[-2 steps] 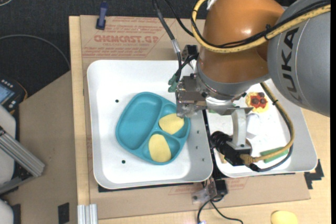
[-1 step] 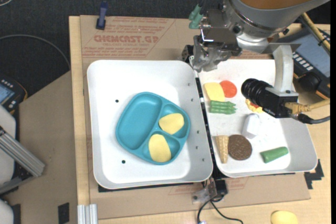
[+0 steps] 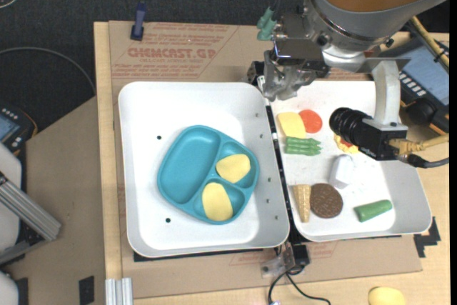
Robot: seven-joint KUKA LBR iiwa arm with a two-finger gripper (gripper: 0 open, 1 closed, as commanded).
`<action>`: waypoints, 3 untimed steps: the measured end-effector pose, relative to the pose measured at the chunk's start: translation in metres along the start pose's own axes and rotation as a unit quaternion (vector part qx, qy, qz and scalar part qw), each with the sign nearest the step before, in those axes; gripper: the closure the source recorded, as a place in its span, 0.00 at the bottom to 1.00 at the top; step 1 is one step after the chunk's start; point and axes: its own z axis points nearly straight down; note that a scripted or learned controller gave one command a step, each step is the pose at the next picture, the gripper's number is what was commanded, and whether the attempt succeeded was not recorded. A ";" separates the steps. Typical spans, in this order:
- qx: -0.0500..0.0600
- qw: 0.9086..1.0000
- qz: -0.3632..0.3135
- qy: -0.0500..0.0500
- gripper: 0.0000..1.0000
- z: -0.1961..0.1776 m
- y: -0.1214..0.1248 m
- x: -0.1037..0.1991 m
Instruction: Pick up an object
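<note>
At the far rim of the right bin [image 3: 421, 214], just where it meets the left bin [image 3: 136, 153], the end effector [image 3: 280, 86] hangs over the seam between the two, at the corner farthest from the camera. Whether it is open or closed I cannot tell; the wrist and its cabling hide the tips, and nothing can be seen held in it.

The step in hand looks like the approach: the arm is poised above the bin's far-left corner, and no object has been lifted yet.

Taking the end effector as the mark, the closest candidates lie just nearside of it in the right bin: a yellow block [image 3: 290, 124], with an orange-red disc [image 3: 311, 120] beside it, away from the seam, and a green bean pod [image 3: 303, 146] just past the block toward the camera. Farther off in the same direction sit a waffle cone [image 3: 303, 201], a brown cookie [image 3: 326, 201] and a green piece [image 3: 373, 209] (all well apart from the tool).

The teal divided plate [image 3: 187, 168] in the left bin, carrying two yellow pieces, lies off to the other side of the seam.

The next move, as I judge it, calls for a short shift toward the camera over the yellow block, then a straight descent, keeping clear of the bin wall.
</note>
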 end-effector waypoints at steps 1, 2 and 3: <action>-0.002 1.000 -0.003 0.002 1.00 -0.057 -0.001 0.064; 0.000 1.000 0.000 0.001 1.00 -0.064 0.000 0.061; -0.002 1.000 -0.001 0.001 1.00 -0.075 0.001 0.062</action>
